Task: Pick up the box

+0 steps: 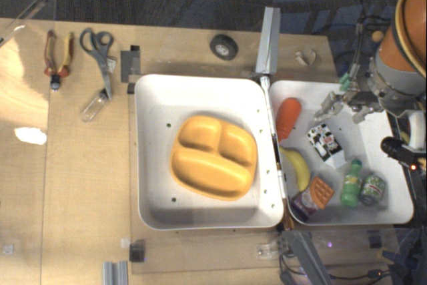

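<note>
Right bin (pixel 393 210): box (pixel 325 141) just below-left of tool (pixel 348 103), apart

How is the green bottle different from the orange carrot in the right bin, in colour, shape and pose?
The green bottle is green with a lighter label; the orange carrot is plain orange-red. The bottle has a narrow cap end and a wider body, while the carrot is a smooth, rounded, tapering form. The bottle sits near the bin's front, next to a small can; the carrot lies at the back left, along the wall. Both are in the right bin, and the gripper touches neither.
</note>
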`<act>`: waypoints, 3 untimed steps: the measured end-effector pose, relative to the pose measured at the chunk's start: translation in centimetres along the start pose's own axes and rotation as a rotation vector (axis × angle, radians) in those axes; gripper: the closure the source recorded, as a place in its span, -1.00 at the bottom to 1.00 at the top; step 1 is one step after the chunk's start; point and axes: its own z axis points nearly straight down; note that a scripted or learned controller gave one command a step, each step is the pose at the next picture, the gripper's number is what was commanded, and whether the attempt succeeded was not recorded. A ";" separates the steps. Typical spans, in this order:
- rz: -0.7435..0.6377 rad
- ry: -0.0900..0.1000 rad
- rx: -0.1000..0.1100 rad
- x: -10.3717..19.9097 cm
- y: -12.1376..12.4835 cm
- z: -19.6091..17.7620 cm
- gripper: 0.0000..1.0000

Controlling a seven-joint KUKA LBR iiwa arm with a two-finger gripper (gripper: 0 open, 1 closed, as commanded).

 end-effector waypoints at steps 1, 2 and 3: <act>0.158 -0.004 -0.027 -0.9 -2.0 14.1 -1.00; 0.041 -0.013 -0.042 -0.9 3.2 15.6 -1.00; 0.041 -0.021 -0.052 -1.3 3.5 14.1 1.00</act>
